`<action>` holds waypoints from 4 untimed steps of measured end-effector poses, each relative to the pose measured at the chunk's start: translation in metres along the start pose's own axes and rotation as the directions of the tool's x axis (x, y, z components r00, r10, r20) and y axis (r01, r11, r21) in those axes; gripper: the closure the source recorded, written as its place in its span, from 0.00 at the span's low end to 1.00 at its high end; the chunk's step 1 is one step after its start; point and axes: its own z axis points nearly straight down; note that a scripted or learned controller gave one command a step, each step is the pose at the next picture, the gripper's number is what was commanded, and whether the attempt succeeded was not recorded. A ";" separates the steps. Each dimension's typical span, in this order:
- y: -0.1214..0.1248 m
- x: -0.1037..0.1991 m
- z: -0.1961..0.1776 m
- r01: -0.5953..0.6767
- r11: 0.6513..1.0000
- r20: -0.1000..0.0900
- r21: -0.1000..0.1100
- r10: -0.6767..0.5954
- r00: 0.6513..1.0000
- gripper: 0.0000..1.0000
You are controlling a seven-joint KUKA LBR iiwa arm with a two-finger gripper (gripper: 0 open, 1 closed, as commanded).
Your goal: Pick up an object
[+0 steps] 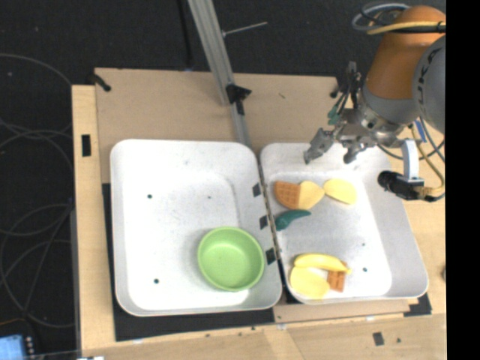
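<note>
My gripper [331, 151] hangs over the far edge of the right bin [390, 231], open, with nothing between its fingers. Below it in that bin lie an orange-and-yellow waffle-like piece [296, 194] and a pale yellow slice [341, 191]. A small teal object [290, 218] rests near the bin's left wall. At the bin's near edge lie a yellow banana-like piece [319, 262], a round yellow piece [307, 282] and a small orange block [337, 280]. A green bowl [230, 258] sits in the left bin [165, 201].
A grey metal pole [217, 58] slants down from the top to the gap between the bins. Black clips [265, 222] sit on the divide between the bins. A black cable fitting [396, 183] hangs off the arm over the right bin's right side.
</note>
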 end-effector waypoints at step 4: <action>0.000 0.001 0.125 -0.003 1.000 0.002 -0.004 0.003 1.000 0.00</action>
